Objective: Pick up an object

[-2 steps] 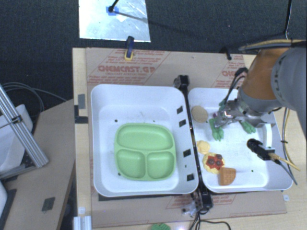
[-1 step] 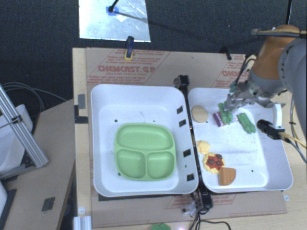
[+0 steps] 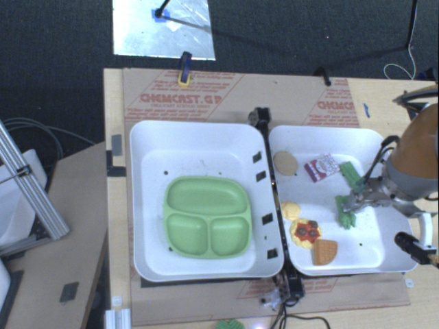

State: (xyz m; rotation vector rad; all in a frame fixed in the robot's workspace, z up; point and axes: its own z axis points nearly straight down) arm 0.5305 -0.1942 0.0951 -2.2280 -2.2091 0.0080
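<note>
- The jaws [image 3: 351,204] sit low in the right bin [image 3: 370,252], at a green toy [image 3: 345,210]; whether they are clenched or released cannot be told, the view being too small.
- Near them lie a tan disc [image 3: 285,162], a red-and-white packet [image 3: 321,167], and yellow [image 3: 291,210] and orange pieces [image 3: 324,251].
- The left bin [image 3: 147,184] holds a green divided tray [image 3: 207,216].

Smooth, slightly glossy white plastic for both bins [image 3: 199,134]. Matt pale-green plastic for the divided tray [image 3: 207,215]. Plastic-looking toy food: a green piece [image 3: 350,178], a yellow-and-red piece [image 3: 304,232], a tan wedge [image 3: 324,251], a dull beige disc [image 3: 285,162]. Printed glossy wrapper on the small packet [image 3: 321,167]. Brown protective paper with red print over the bench sheet [image 3: 226,94]. Shiny crinkled foil-like sheet [image 3: 164,19] on dark, rough carpet [image 3: 55,60]. Bare metal on the gripper [image 3: 357,203].
</note>
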